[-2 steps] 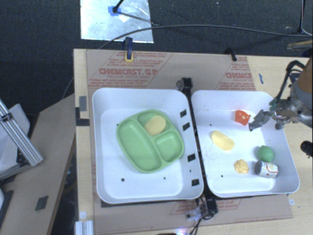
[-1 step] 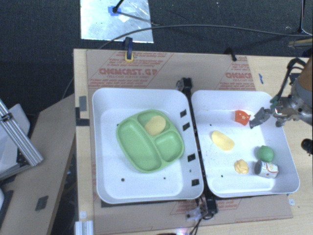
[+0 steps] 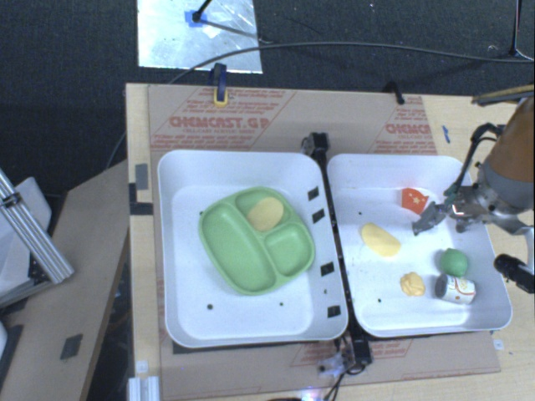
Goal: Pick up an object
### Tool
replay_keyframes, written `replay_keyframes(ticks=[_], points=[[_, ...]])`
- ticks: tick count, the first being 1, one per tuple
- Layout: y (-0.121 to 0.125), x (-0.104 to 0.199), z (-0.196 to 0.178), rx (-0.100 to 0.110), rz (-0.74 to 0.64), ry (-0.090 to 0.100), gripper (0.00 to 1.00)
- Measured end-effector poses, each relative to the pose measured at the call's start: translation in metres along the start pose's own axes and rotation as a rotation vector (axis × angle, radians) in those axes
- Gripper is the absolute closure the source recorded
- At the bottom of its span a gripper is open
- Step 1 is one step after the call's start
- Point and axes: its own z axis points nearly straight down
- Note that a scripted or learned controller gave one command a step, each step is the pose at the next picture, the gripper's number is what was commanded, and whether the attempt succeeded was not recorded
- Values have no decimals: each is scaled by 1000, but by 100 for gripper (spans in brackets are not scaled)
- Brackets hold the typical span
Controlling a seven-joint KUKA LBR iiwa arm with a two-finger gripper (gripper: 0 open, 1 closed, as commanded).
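Just now the jaws (image 3: 428, 218) hang spread and empty (beside the orange block (image 3: 413, 199)); yellow lemon (image 3: 380, 241) lies ten-to-four.

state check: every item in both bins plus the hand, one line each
green divided plate: flat in left bin
yellow piece: in the plate's top compartment
orange-red item: on the right bin floor, beside the hand
yellow lump: loose on the bin floor
small yellow item: loose on the bin floor
green ball: just above the can
small can: on its side
hand: over the right bin, holding nothing

glossy green tray (image 3: 238, 257) — seemingly plastic, matt bins (image 3: 188, 307)
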Motion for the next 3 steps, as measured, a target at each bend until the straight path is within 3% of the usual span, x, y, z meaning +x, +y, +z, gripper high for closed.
replay_keyframes(ticks=[2,3], points=[[6,0,75,-4,1,-1,0],[7,-1,63,-8,1,-3,100]])
